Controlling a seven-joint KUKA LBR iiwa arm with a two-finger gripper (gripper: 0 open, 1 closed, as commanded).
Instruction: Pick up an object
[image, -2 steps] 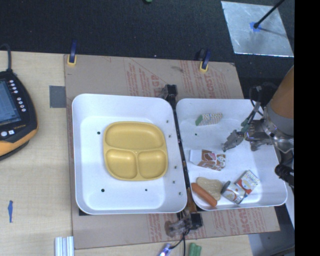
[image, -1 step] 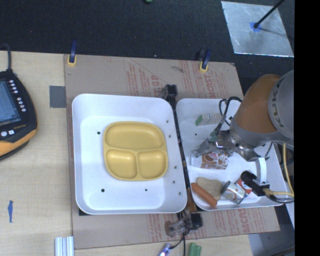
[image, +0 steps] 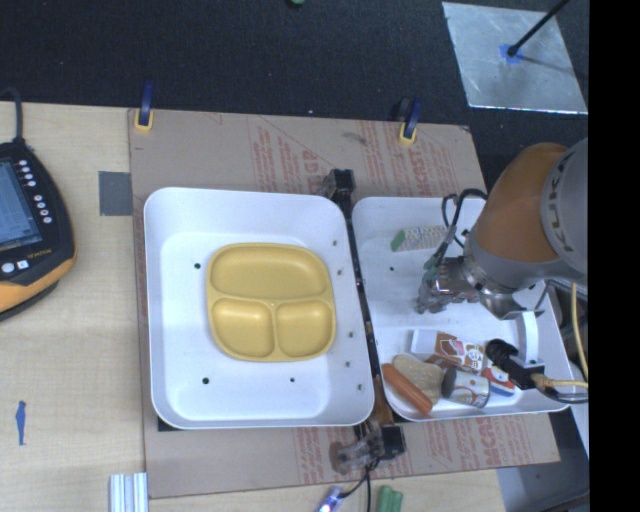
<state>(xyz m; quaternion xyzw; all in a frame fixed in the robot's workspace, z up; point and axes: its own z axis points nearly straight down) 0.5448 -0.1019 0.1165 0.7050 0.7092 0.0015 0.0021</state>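
Arm poised low over the right bin (image: 380, 225), nothing picked yet.
The gripper (image: 436, 290) hangs above bare floor; its opening cannot be told. The toy pile (image: 450, 370) lies near, toward the front; next comes reaching there.

Bins (image: 170, 300): smooth white plastic, faintly glossy.
Divided plate (image: 270, 300): matt yellow plastic.
Underlay sheet (image: 250, 150): brown cardboard, printed, dull.
Desk (image: 70, 380): pale wood, matt.
Pincer (image: 437, 290): grey metal, slight sheen.

overhead slanted view, both bins (image: 160, 300)
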